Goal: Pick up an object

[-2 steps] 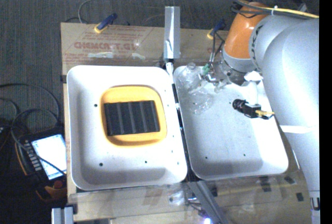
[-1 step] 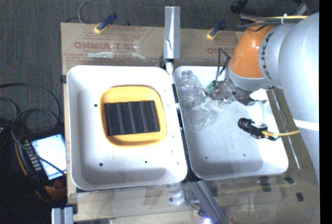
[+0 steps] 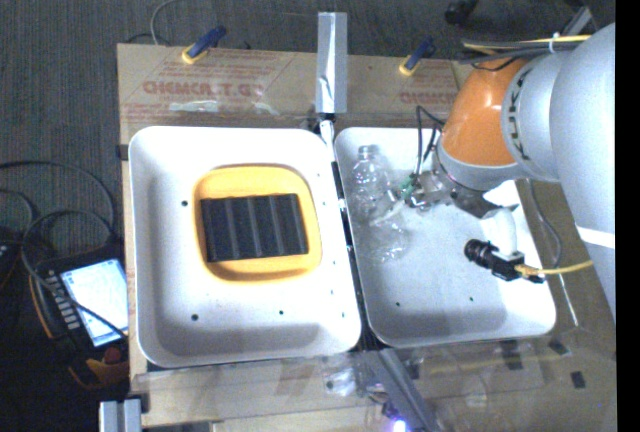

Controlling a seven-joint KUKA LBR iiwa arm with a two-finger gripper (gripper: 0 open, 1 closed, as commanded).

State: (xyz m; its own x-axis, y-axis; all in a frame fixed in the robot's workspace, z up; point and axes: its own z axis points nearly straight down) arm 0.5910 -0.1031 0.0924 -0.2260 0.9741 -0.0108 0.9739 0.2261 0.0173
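Note:
A clear plastic bottle (image 3: 374,198) lies crumpled in the left half of the right white bin (image 3: 450,315), its cap end toward the far rim. My gripper (image 3: 421,190) is low in that bin, just right of the bottle, under the arm's orange band (image 3: 480,132). The arm's bulk hides most of the gripper. A yellow tray with a black ribbed insert (image 3: 255,223) lies in the middle of the left white bin (image 3: 170,320).
A black plug on a yellow cable (image 3: 494,257) hangs off the arm over the right bin's right side. The raised divider (image 3: 343,220) between the bins runs close to the bottle. A grey upright post (image 3: 331,60) stands behind the bins.

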